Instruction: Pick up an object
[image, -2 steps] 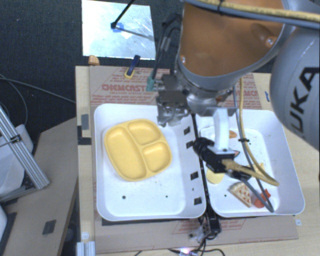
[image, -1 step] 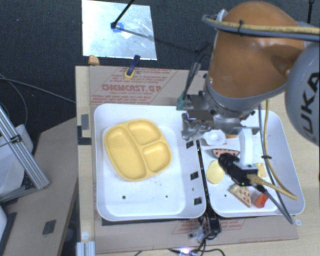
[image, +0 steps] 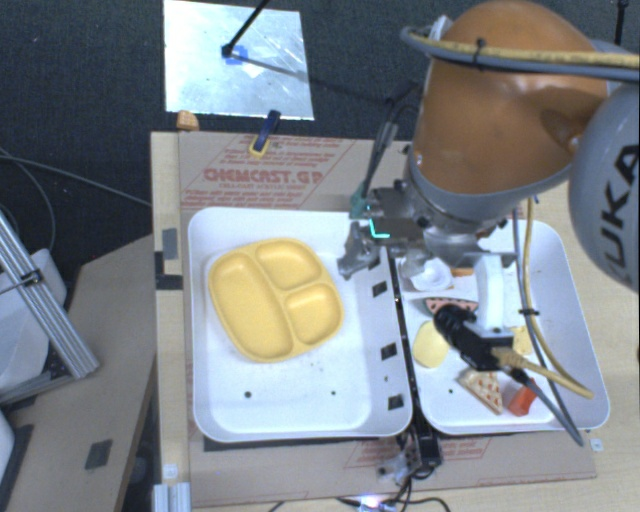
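The yellow divided plate (image: 275, 300), three compartments facing up, lies flat in the left bin (image: 300, 400), just beside the gripper (image: 356, 258) on its left-hand side in the view and slightly nearer the camera. The plate's upper right corner is the part closest to the tool, and whether the two touch cannot be told. The gripper sits low over the far right corner of that bin, close against the ridge where the two bins meet. Whether it is open or closed, or grips anything, cannot be told (the wrist above covers most of it). On the gripper's other side, in the right bin (image: 572, 300), a small white thing (image: 436, 272) lies near it. Farther off toward the camera come a patterned wedge (image: 450, 305), a pale yellow round piece (image: 430, 346), a brown wedge (image: 483, 389) and an orange piece (image: 521, 402). The arm (image: 500, 90) looms over the right bin's far edge, its orange band uppermost. Beyond the gripper, a printed cardboard sheet (image: 262, 175) shows from under both bins.
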